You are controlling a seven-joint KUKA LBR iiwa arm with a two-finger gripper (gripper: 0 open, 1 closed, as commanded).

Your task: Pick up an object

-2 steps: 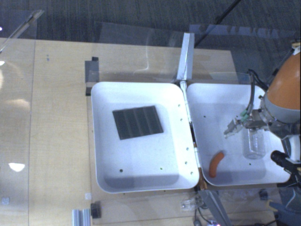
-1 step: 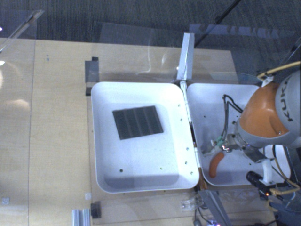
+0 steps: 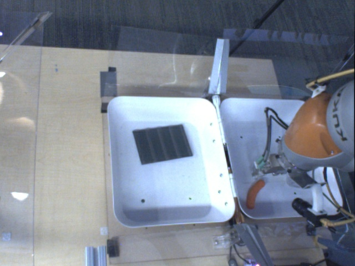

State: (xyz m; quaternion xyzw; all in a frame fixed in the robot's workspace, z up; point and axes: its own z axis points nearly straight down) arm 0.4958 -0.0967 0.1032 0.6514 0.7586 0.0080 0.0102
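On the bench (image 3: 61, 165), the left bin (image 3: 119, 204) carries a dark ribbed mat (image 3: 162, 143), and the right bin (image 3: 244, 126) holds an orange sausage-shaped toy (image 3: 254, 194) near its front-left corner. The gripper (image 3: 267, 168) should descend squarely over the toy's middle (I cannot tell whether the fingers are spread), since it lies just beside and below them.

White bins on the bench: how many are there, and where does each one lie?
2. The left white bin holds a dark ribbed mat. The right white bin holds an orange sausage-shaped object, just below the gripper. The arm covers part of this bin.
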